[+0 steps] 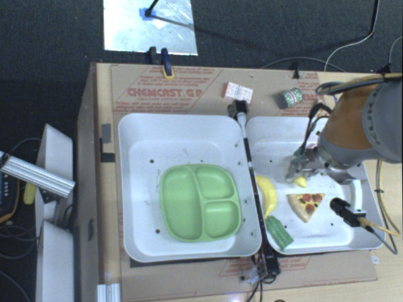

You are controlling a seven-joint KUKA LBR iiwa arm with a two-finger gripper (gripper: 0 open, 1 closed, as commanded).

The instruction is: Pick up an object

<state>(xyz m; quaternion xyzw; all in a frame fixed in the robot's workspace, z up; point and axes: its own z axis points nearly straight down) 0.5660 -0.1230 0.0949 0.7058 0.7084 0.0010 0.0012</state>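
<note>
1. We take this for a robotics lab: an industrial arm (359,128) reaches over two white bins (135,187) on a cardboard-topped table (189,90).
2. Loose cables (352,43) trail across dark carpet (50,43) at twelve to two o'clock.
3. Toy food, like a pizza slice (306,204), serves as props.
</note>
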